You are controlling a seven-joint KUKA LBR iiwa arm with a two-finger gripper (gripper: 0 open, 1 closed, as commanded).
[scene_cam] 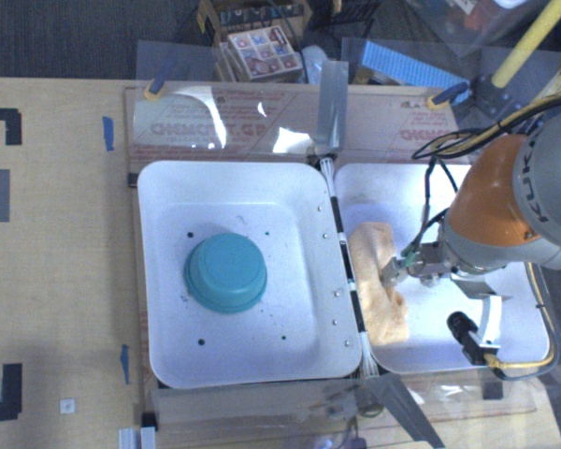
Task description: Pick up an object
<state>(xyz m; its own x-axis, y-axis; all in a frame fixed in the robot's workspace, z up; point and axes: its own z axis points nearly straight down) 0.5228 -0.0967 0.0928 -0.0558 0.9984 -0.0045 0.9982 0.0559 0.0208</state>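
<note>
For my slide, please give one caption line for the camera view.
Grey KUKA arm's gripper over a tan cloth-like object in the right white bin; teal round bowl in the left white bin.

Left bin (pixel 159 195): we see a teal bowl (pixel 226 271) upside down near its middle.
Right bin (pixel 514 344): we see the pincer (pixel 393 271) over a tan sponge (pixel 379 283) by its left wall.

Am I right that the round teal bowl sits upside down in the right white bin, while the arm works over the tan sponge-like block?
Not quite. The camera view shows the round teal bowl upside down in the left white bin. The gripper is over the tan sponge-like block in the right white bin.
</note>
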